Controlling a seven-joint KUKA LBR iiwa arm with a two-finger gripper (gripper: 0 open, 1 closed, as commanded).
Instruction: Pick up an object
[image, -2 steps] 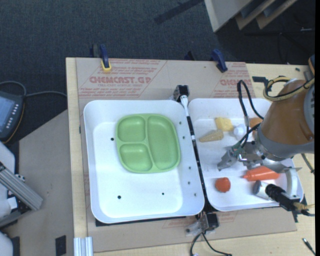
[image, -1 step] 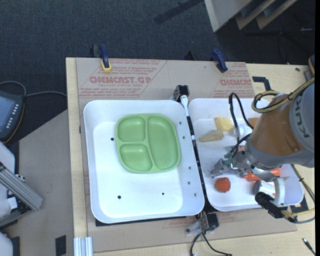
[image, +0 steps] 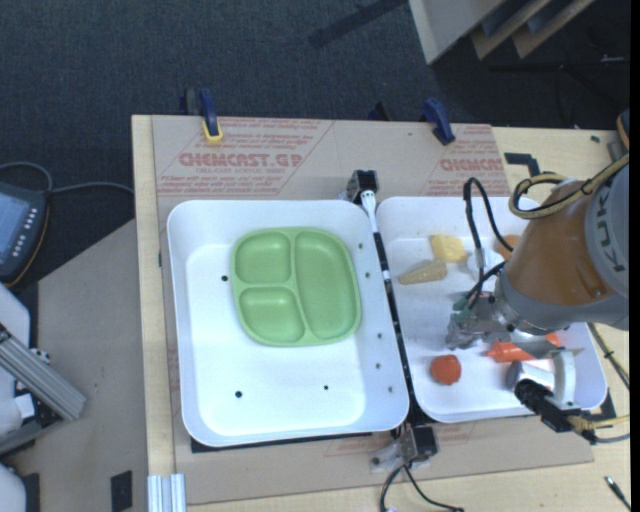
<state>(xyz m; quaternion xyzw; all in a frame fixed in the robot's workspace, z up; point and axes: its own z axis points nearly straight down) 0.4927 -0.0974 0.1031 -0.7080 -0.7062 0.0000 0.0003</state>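
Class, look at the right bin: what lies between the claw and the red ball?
In the camera view, bare white bin floor separates the claw from the red ball just below it.

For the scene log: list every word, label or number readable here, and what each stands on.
"CHEMCAST GP", red print on the brown protective sheet behind the left bin; the smaller lines beneath it are too blurred to read.
"CHEMCAS...", the same print repeated behind the right bin, cut off by the arm.
"KU...", partial grey lettering on the arm at the frame's right edge.
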